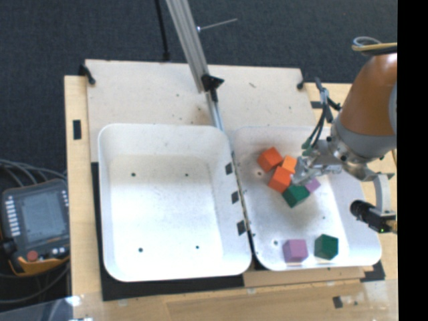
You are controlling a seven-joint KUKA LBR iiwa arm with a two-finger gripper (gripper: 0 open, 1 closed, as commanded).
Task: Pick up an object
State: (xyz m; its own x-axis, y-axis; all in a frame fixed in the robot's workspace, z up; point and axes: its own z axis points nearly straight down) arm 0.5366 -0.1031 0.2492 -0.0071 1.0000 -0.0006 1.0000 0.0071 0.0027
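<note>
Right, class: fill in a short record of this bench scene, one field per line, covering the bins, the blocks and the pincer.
left bin: white, shallow
right bin: white, holds all blocks
cluster: orange blocks, green block, close together mid-bin
front pair: purple block, dark green block, side by side, apart
pincer: at the cluster's right edge
grasp: cannot tell

A robotics lab: a plywood bench (pixel 77 179) on dark carpet bears two white bins (pixel 107 179), an aluminium mast (pixel 187 35) rises from its far edge, and a teach pendant (pixel 37 223) with cables lies off its left edge.
</note>
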